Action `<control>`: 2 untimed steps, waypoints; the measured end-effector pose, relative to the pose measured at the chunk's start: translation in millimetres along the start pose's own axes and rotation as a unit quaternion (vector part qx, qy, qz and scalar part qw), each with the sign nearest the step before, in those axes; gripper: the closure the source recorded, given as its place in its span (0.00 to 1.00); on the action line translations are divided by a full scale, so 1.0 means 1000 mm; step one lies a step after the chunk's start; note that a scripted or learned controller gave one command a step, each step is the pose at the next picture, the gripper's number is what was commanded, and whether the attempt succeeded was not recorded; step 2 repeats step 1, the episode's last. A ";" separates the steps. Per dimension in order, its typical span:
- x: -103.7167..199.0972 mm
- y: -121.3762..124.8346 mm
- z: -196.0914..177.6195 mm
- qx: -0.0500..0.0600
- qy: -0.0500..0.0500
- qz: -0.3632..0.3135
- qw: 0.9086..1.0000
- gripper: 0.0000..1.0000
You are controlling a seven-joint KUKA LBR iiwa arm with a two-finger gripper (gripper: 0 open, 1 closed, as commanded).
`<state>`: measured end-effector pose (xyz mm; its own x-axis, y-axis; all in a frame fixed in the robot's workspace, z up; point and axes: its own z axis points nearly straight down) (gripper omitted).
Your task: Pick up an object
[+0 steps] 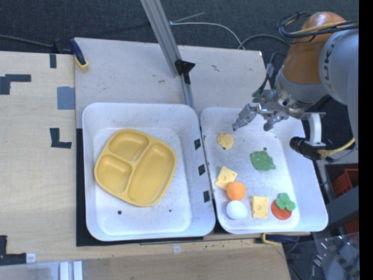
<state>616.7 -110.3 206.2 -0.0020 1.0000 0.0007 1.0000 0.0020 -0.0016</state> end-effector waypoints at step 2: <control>-0.057 -0.027 0.119 0.002 -0.002 0.002 1.000 0.00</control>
